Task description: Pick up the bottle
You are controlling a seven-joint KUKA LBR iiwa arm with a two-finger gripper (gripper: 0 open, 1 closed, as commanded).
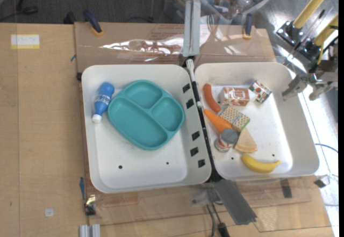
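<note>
Bottle (102, 101) lies in left bin (107, 174); beside teal plate (146, 114).

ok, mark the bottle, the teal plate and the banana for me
bottle (102, 100): camera view, middle of its blue body, left bin.
teal plate (161, 113): camera view, floor of its right-hand compartment, left bin.
banana (259, 163): camera view, middle of its yellow curve, right bin.

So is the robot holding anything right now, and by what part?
Nothing is held. The gripper sits at the right bin's far right edge with nothing between its fingers, and the bottle lies untouched in the left bin, beside the teal plate.
</note>
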